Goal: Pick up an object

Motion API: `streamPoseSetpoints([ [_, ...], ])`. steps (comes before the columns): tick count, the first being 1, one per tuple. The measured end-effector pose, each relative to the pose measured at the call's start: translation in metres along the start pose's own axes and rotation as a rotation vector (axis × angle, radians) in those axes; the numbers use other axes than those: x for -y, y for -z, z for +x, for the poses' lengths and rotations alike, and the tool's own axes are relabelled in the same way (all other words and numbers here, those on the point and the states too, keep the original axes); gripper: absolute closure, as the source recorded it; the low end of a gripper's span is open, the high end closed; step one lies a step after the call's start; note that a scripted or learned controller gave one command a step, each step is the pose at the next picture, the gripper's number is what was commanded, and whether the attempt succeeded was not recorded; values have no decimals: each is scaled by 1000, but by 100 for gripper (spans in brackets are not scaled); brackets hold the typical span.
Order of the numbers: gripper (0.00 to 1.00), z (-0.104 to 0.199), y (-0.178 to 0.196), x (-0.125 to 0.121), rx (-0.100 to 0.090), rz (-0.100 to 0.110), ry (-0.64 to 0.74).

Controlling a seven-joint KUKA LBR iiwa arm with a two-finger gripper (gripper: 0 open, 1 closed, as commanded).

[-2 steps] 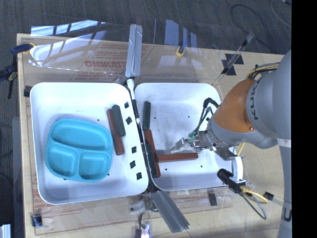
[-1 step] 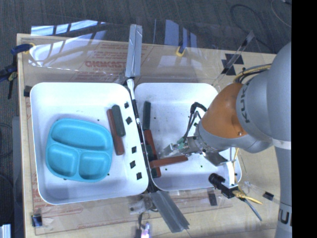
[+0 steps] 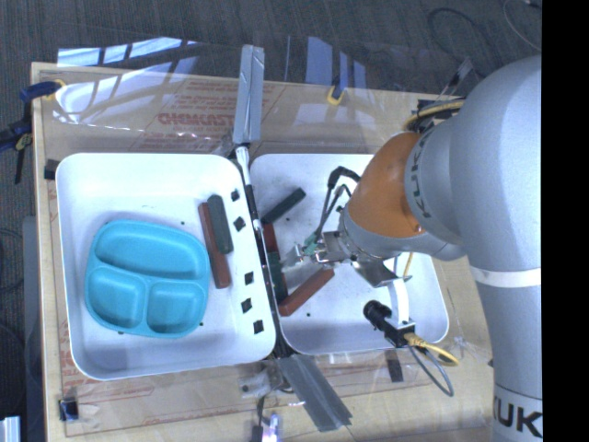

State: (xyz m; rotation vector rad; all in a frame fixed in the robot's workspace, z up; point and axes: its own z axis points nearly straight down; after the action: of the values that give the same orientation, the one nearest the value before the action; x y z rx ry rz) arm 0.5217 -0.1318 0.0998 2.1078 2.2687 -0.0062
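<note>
Long brown flat bar (image 3: 305, 292) lies slantwise on floor of right white bin (image 3: 433, 325), just below gripper (image 3: 308, 254). Gripper hangs low over bin's left part; its opening cannot be made out. Dark grey bar (image 3: 282, 203) rests near bin's upper left. Left white bin (image 3: 74, 191) holds blue plastic compartment tray (image 3: 144, 277), brown-and-dark bar (image 3: 217, 231) beside it.
</note>
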Motion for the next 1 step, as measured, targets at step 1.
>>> streamPoseSetpoints([
  [1, 100, -13, 18, -10, 28, -37, -4],
])
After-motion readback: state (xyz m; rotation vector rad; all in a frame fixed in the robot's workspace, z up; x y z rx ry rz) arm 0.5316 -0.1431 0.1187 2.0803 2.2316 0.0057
